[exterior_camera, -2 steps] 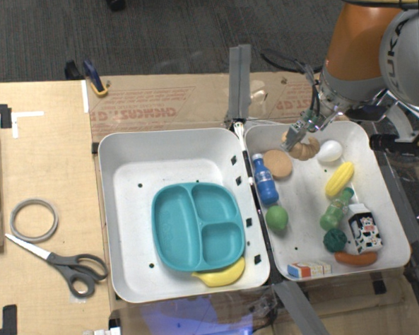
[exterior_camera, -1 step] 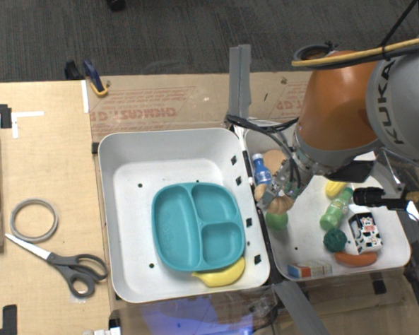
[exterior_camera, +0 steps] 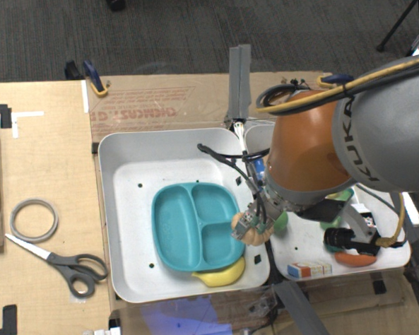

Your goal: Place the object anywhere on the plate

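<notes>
A teal divided plate [exterior_camera: 192, 224] lies in the left white bin [exterior_camera: 124, 168]. My gripper [exterior_camera: 252, 223] hangs over the plate's right rim, near the wall between the two bins. It is shut on a small tan lumpy object [exterior_camera: 244, 231], which sits just above the plate's lower right compartment. The orange-banded wrist hides the upper part of the gripper.
A yellow banana-like piece [exterior_camera: 222, 274] lies against the plate's near edge. A green thing [exterior_camera: 280, 222] sits just right of the gripper. The right bin [exterior_camera: 307, 253] holds an orange object [exterior_camera: 355, 258] and a small red-and-blue box [exterior_camera: 309, 269]. Scissors [exterior_camera: 63, 264] and a tape roll [exterior_camera: 33, 218] lie on the bench at left.
</notes>
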Robot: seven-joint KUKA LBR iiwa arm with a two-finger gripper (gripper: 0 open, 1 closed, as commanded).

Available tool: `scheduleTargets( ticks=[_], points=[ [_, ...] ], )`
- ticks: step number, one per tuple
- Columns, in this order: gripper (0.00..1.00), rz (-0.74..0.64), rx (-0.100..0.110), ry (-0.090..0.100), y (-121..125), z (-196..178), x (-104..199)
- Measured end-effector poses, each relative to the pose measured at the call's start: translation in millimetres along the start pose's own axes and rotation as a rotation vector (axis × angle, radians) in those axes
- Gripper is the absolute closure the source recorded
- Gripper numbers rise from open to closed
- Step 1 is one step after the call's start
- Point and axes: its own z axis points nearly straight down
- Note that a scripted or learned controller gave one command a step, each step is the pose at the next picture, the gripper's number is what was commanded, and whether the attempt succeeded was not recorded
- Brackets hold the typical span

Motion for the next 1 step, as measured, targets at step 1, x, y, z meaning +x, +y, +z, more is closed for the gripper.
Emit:
scheduleTargets(
  ticks=[1],
  points=[
    [0.00, 0.001, 0.000, 0.000, -0.2, -0.1, -0.4]
  ],
)
